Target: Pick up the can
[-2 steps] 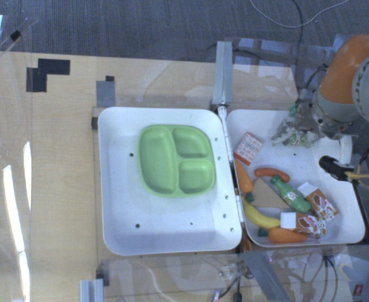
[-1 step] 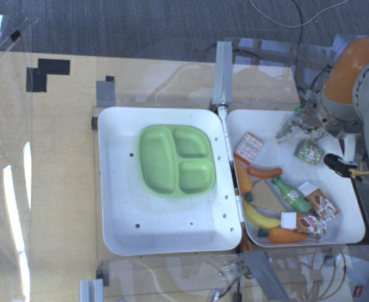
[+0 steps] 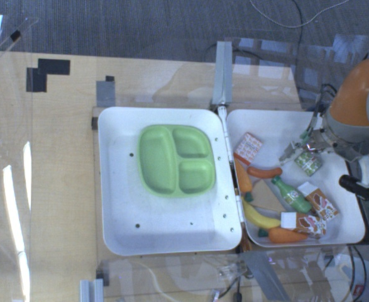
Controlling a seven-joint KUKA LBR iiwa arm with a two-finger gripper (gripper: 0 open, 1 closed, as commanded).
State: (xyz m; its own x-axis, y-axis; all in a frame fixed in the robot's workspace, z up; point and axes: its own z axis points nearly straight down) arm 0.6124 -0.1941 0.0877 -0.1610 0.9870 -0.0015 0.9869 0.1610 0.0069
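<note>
The can (image 3: pixel 308 163), small with a green and white label, lies in the right bin (image 3: pixel 357 230) near its far right side. My gripper (image 3: pixel 306 148) hangs right over the can's far edge, and from this angle its tip overlaps the can's top. Whether it touches the can is unclear. The grey arm with its orange band (image 3: pixel 359 99) comes in from the right, above the bin's far right corner.
The right bin also holds a red-checked box (image 3: pixel 248 146), a sausage (image 3: pixel 264 172), a carrot (image 3: pixel 242 177), a green bottle (image 3: pixel 291 195), a banana (image 3: pixel 260 216) and small cartons (image 3: pixel 321 206). A green divided plate (image 3: pixel 175 160) lies in the left bin (image 3: pixel 118 219).
</note>
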